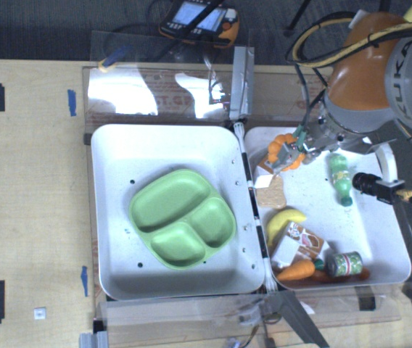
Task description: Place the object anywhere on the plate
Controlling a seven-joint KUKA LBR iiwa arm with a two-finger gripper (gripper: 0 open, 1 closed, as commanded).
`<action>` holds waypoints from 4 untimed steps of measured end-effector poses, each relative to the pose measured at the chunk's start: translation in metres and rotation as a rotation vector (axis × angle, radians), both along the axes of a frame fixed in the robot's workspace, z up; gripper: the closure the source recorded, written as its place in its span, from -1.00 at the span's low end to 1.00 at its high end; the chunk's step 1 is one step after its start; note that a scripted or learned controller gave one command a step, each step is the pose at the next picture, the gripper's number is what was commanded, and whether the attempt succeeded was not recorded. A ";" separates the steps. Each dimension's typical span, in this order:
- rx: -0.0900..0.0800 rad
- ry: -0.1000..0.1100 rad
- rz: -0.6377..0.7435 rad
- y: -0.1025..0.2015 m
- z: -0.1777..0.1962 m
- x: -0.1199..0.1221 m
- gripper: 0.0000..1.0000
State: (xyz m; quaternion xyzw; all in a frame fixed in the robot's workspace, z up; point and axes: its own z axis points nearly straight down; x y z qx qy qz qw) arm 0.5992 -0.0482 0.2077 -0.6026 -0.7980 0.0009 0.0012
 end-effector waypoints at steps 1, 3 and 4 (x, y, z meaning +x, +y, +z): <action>-0.001 0.004 0.008 0.067 -0.026 0.008 1.00; 0.003 -0.014 -0.132 0.166 -0.100 -0.016 1.00; -0.004 0.003 -0.275 0.190 -0.031 -0.047 1.00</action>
